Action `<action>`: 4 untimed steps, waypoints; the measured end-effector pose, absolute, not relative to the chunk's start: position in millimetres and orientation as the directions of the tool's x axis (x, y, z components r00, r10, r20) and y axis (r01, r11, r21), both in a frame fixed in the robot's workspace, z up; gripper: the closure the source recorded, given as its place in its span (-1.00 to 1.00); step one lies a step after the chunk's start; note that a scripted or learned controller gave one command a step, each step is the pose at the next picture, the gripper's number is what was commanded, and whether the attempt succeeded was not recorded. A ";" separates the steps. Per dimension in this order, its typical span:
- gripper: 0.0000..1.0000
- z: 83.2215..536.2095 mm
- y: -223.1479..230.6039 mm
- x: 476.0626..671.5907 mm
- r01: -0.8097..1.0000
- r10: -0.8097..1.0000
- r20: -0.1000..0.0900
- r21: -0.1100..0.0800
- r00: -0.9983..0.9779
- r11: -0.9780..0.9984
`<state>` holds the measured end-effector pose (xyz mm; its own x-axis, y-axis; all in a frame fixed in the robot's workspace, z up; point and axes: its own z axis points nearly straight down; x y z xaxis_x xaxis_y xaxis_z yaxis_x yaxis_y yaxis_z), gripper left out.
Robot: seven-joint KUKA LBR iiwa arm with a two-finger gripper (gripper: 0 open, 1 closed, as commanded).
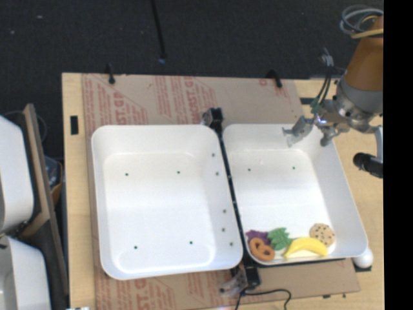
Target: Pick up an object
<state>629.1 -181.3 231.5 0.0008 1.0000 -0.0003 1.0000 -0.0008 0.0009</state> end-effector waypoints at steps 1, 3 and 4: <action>-1.00 94.1 -106.1 626.8 1.000 1.000 0.003 -0.010 -0.004 0.004; -1.00 206.0 -56.8 633.1 1.000 1.000 0.001 0.011 -0.006 0.006; -1.00 135.9 -103.0 611.0 1.000 1.000 -0.001 -0.005 0.004 -0.004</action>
<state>611.0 -103.0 135.9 0.0044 1.0000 -0.0008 1.0000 -0.0044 -0.0049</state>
